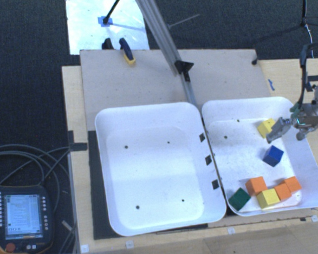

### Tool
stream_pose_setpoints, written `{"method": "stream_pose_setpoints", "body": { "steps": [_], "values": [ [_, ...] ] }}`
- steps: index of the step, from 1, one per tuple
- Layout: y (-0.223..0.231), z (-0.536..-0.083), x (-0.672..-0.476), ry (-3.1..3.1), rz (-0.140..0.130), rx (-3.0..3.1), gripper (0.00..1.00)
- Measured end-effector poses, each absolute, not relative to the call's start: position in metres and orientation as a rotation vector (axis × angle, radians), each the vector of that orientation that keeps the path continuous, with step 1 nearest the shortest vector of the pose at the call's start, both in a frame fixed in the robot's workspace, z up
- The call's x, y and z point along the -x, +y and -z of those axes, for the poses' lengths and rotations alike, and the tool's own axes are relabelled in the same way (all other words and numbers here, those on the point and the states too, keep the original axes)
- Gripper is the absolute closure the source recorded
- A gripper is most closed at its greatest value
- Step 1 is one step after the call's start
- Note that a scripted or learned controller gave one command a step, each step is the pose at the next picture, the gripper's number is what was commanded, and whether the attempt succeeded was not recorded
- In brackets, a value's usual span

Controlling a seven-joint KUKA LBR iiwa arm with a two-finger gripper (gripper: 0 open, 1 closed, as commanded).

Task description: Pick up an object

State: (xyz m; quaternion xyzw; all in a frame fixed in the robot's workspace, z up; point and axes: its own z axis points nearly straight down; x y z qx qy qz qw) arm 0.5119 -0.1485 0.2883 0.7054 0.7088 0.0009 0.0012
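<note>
The gripper (290, 129) sits over the right bin (308, 162), entering from the right edge of the view, with its two fingers (278, 128) spread apart and nothing between them. The nearer finger tip ends just beside the yellow block (266, 127), which lies immediately to the left of the fingers, close to the bin's upper wall; contact between tip and block cannot be confirmed. This block is roughly cubic, so it has no marked long axis; its faces sit turned diagonally to the bin walls. Below the fingers, a short way off, lies a blue block (273, 156), also turned on the diagonal and standing apart from the others. Farther below, along the bin's lower wall, a cluster is packed together: an orange block (255, 185), a second yellow block (267, 197), two more orange blocks (287, 188) touching one another, and a green block (239, 198) at the left end. Well to the left of the fingers is the left bin (109, 154). Farthest left, off the bench, rests a handheld control pendant (21, 217) with its cables.
</note>
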Motion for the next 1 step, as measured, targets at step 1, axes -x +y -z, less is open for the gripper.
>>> {"method": "stream_pose_setpoints", "body": {
  "steps": [1],
  "values": [
    [-0.1485,-0.2884,-0.5119,2.224,-0.003,-2.215,0.00]
  ]
}}
